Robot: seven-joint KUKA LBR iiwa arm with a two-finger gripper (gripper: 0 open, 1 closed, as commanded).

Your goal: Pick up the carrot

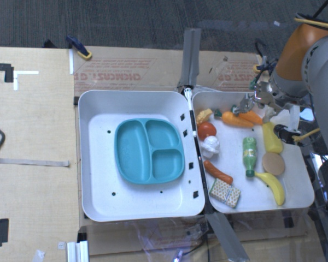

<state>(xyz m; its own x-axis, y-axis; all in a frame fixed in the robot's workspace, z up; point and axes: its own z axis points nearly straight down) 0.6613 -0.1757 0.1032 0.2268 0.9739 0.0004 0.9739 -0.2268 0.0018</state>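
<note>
- The right bin point(303, 198) is lying under the pincer, crowding the toys close so a program can try its picks.
- The left bin point(90, 162), well to the pincer's left, is keeping the teal plate point(149, 149) apart.
- The pincer point(250, 103) is hanging low over the carrot's right end; whether it is clenched or released, I cannot tell.
- The carrot point(238, 120) is lying directly beneath it, near the bin's far wall.
- The green bottle point(250, 154) is sitting just nearer the camera than the pincer.

hand point(250, 106) perhaps partly hiding carrot point(238, 120)
</note>
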